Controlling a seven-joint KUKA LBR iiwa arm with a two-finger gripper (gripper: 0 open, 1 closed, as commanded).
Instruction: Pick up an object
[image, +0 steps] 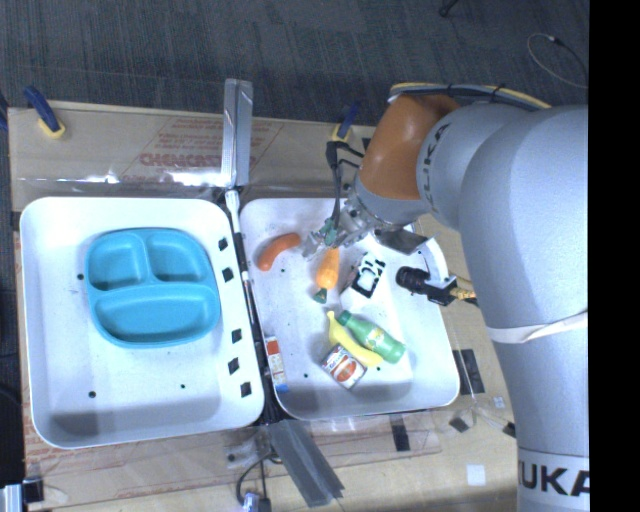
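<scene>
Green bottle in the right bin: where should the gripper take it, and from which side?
Probably across the middle of the green bottle, coming straight down. It lies flat, slanting, its long sides showing, but a banana lies against one side and a can is close by.

The big grey arm (520, 270) sweeps in from the right, its thick body running down that whole side, KUKA lettering showing low on the casing. Up from the claw sits the orange band (400, 150), rounded and tilted, with the grey wrist just beneath it. Cables loop at the band's left side. The gripper (330, 236) hangs below and left of the wrist, angled downward to the left; its tips are too small and cluttered to read.
</scene>
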